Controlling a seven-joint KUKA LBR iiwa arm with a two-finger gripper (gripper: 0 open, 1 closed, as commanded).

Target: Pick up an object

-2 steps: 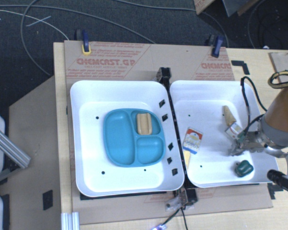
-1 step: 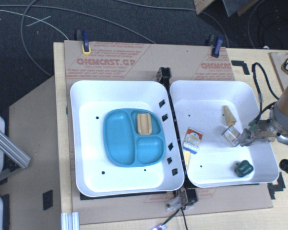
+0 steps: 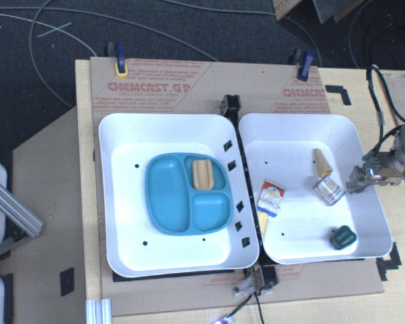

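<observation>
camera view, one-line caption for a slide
Gripper at the right bin's edge beside a small packet; blue tray in the left bin.

Red print reading CHEMCAST GP runs across the board under my bins, once near its far left corner and again, partly legible, toward its far right. The small packet's label is too blurred to read.

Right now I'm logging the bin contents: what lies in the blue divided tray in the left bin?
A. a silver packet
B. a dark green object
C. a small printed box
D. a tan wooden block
D: a tan wooden block lies in the blue divided tray's upper right compartment.
</observation>
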